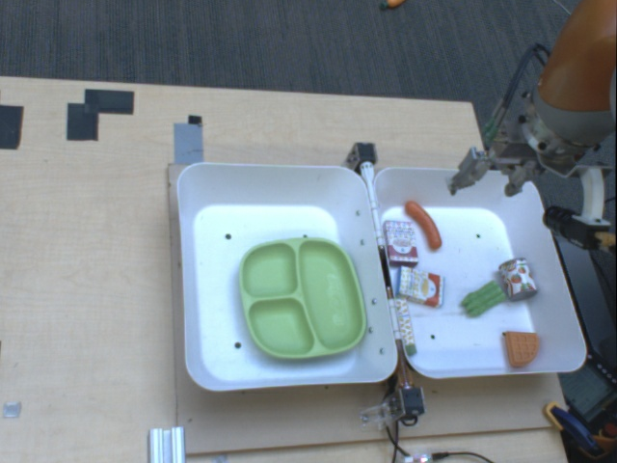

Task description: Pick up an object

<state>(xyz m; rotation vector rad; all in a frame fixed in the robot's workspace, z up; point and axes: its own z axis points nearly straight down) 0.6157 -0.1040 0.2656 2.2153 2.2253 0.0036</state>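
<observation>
Gripper [492, 170] hangs spread wide and empty over the right bin's [569, 331] far rim, and down-left of it, nearest by a stretch, lies the sausage [423, 224], long axis slanting away toward the divider.

A pale green divided plate [302, 299] with three compartments lies in the left white bin [207, 258], toward its near right corner. On the wooden bench [87, 287], dark patches [96, 112] sit near the far left edge. Beyond the bench's far edge, a small orange object [396, 0] lies on the grey carpet [241, 17].
</observation>
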